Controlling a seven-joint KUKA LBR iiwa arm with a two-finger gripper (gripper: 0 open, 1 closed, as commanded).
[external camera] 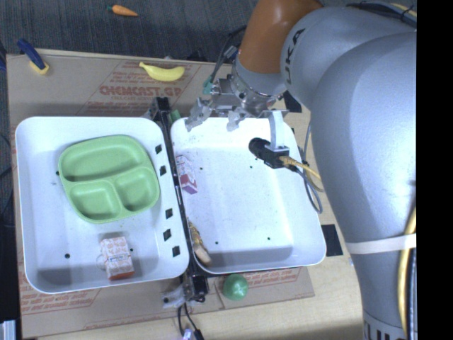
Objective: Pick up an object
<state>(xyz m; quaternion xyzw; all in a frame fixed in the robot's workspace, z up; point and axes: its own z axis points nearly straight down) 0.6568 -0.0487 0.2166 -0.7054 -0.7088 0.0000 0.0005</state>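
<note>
**Arm poised over the far edge of the right bin, nothing in its grip**

From where I stand, the grey arm (354,119) leans in from the right, its orange band (272,27) high above the wrist. The gripper (212,119) hangs over the far rim of the right bin (241,204), near its far-left corner. Its two fingers (192,117) are spread apart, and I see nothing between them, only white bin floor below.

In that right bin, a small pink-and-white packet (186,173) lies against the left wall, apart from the gripper. A tan object (199,250) sits at the near-left corner, by the rim; I cannot make out what it is.

The left bin (35,211) holds a green divided tray (108,177) towards its far side, and a small red-and-white carton (116,256) nearer the front edge.

Outside the bins, a yellow banana (162,70) rests on the cardboard (106,87) beyond them. A green ball (235,287) lies just in front of the right bin. On the dark floor further off lie an orange object (124,10) and a blue-and-yellow one (33,56).
</note>
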